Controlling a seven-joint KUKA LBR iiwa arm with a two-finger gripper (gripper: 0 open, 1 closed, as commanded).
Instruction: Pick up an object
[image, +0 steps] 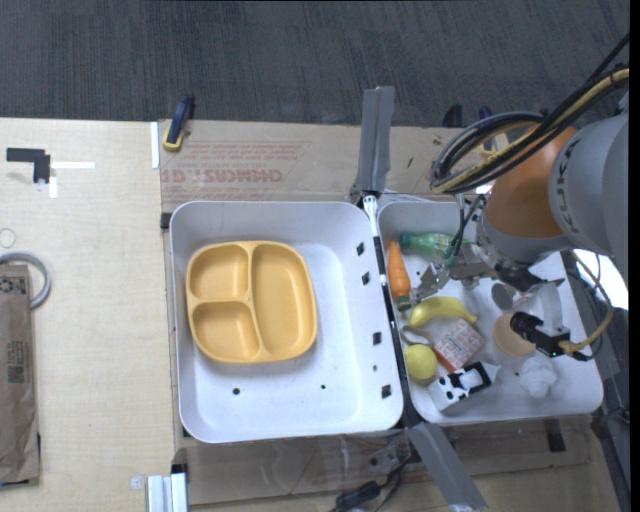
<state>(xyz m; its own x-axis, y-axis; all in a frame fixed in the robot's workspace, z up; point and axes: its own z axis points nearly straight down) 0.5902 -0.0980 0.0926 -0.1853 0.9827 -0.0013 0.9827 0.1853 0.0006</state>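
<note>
The hand (432, 280) hangs low in the right bin (575, 400), reached in from the right under the grey wrist and orange band; its metal tips point toward the bin's left wall, and whether they are spread or closed I cannot tell, since they blur against the clutter; nothing is plainly seen between them, so I judge it carries nothing yet. It sits low and angled, probably because the loose items lie flat on the bin floor and must be approached from above and to the side.

Closest to the hand is the banana (437, 311), lying just below the tips, curved along the floor; the carrot (398, 270) stands just to their left, end-on along the dividing wall; a green bottle (427, 242) lies just above, near the bin's far edge. Any of these could serve as the object to pick, and the banana or carrot looks the likeliest target.

Further out lie a red-and-white packet (459, 345), a lemon (421, 362) beside it, and a black-and-white toy (465, 385) near the front rim; a roll of tape (511, 338) lies under the arm.

The left bin (200, 400) holds a yellow divided plate (252, 301), well apart from the hand; both bins rest on the tabletop (90, 250).
</note>
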